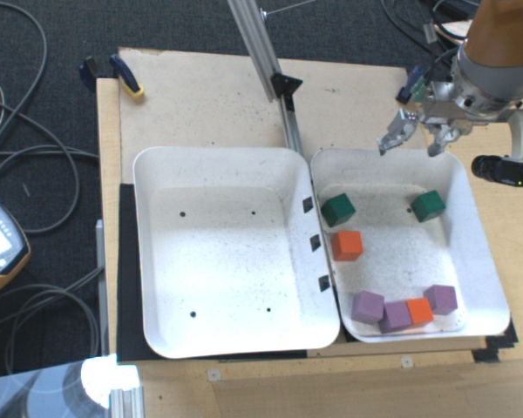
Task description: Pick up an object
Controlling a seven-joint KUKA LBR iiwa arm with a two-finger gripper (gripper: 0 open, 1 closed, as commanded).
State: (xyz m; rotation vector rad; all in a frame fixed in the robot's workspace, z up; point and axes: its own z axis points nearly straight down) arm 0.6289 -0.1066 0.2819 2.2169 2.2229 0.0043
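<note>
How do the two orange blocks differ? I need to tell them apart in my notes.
The upper orange block sits alone near the right bin's left wall; the lower orange block is wedged between purple blocks at the near edge. The upper shows more of its faces; the lower is partly hidden. Both look alike in colour and shape.

bins [218, 259]: white moulded plastic, smooth, faint sheen, dark speckling on the floors
blocks [347, 245]: matt, foam-like; green, orange, purple
bench [200, 103]: pale wood board, matt, scuffed
slanted rail [253, 29]: bare metal, brushed silver
gripper [416, 142]: grey metal, dull shine
floor [35, 77]: dark carpet, rough weave
</note>
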